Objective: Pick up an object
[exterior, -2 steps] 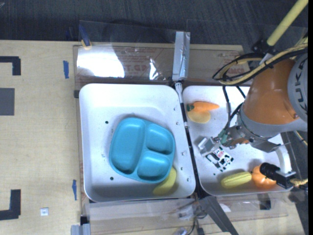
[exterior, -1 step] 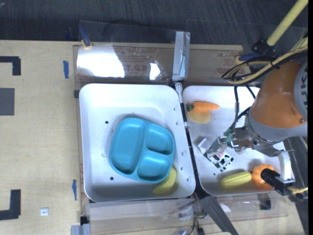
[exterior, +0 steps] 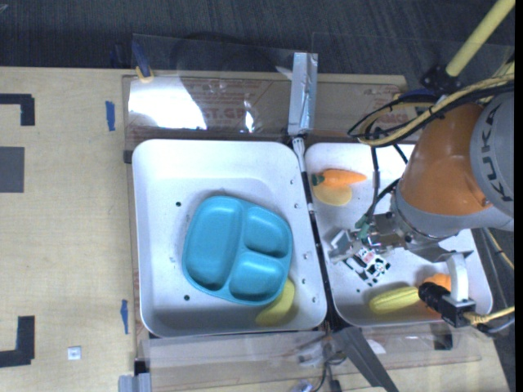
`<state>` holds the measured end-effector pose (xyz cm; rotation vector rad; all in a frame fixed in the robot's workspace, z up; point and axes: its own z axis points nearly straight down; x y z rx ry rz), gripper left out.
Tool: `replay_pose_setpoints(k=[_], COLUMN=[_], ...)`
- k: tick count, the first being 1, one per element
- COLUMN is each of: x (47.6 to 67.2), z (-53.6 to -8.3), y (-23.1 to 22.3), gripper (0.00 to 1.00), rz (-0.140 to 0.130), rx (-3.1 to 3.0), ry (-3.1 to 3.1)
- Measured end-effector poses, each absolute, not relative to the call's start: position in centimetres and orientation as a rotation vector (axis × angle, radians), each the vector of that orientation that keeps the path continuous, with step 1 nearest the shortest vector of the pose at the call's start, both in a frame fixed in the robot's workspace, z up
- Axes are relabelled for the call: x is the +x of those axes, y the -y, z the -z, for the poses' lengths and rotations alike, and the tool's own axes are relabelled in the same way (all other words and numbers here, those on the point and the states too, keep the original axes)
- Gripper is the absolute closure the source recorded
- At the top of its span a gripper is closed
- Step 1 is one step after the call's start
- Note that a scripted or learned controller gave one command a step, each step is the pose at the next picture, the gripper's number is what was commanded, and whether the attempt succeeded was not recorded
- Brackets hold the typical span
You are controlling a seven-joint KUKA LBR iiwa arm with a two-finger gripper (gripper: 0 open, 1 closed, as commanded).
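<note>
Gripper (exterior: 365, 256) hangs low inside the right bin (exterior: 347, 300), its tip a cluster of dark and silver parts too tangled with wires to read — whether the fingers are apart or together cannot be told, and nothing can be seen held between them. Just below and right of that tip lies a yellow corn-like object (exterior: 394, 299), partly crossed at its right end by a black fitting (exterior: 445, 302). Behind that fitting a small orange object (exterior: 439, 282) peeks out, mostly hidden. Toward the far wall of the right bin, well above the tip, lies an orange carrot-like object (exterior: 341, 179) with a yellowish piece under it.

Grey and orange, the arm (exterior: 449, 174) comes in from the right and covers much of the right bin's far corner, bending down toward the bin floor.

Left of the right bin, the left bin (exterior: 155, 170) holds a blue divided plate (exterior: 237, 249), tilted slightly, with a yellow object (exterior: 279, 305) tucked under its near right edge — only part of it shows.
</note>
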<state>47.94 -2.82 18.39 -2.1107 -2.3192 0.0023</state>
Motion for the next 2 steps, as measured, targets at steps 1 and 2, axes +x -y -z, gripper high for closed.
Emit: replay_pose_setpoints(k=[1, 2], x=[48.0, 51.2], z=[-19.4, -12.0], y=[2.9, 9.2], gripper=[1.00, 1.00], rz=[0.000, 0.044], rx=[-2.114, -2.091], ry=[2.319, 2.396])
